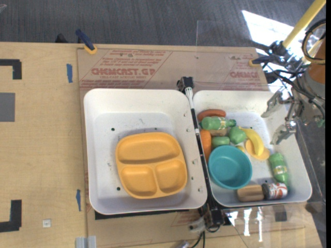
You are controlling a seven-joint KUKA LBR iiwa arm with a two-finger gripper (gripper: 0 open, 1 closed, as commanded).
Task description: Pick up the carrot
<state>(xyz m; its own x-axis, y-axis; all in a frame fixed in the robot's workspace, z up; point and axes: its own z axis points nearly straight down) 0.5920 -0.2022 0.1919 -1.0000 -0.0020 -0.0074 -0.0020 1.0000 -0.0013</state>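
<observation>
The carrot (206, 141) is a short orange piece lying against the left wall of the right bin (302, 182), between that wall and the teal bowl (229, 167). My gripper (279, 119) hangs over the right bin's far right side, above the bin's right wall. Its fingers (272, 104) are spread open and hold nothing. The carrot lies well to the gripper's left, with several toy foods between them.
Around the carrot lie a red sausage (212, 113), a green bottle (217, 123), green vegetables (238, 135) and a banana (254, 141). Another green bottle (278, 167) and a brown one (261, 191) lie at the front right. The left bin (98, 138) holds an orange divided plate (151, 164).
</observation>
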